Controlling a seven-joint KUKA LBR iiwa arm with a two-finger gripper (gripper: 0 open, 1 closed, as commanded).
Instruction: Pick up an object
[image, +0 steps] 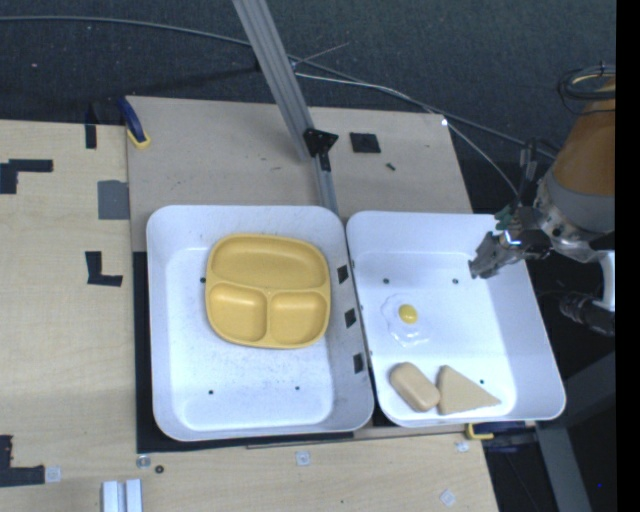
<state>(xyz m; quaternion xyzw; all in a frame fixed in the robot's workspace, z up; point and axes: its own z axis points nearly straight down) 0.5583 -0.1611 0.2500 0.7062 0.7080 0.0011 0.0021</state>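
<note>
- White plastic is forming the left bin (170, 330), which is lying beside its twin on the bench (60, 300).
- A yellow divided plate (268, 290) is resting in the left bin's upper half, its long axis running across the view, the single large compartment facing away and the two small ones facing the near edge.
- The right bin (520, 330) is holding three pieces of toy food.
- A fried egg (407, 316) is lying flat near that bin's middle, yolk up.
- A tan bread roll (414, 386) is sitting by the near wall, its long axis slanting down to the right.
- A tan wedge (465, 391) is lying just beside the roll, its tip pointing up-left.
- The gripper (488, 262) is hanging over the right bin's far right part, well apart from the food; whether it is spread or pressed together cannot be told.
</note>
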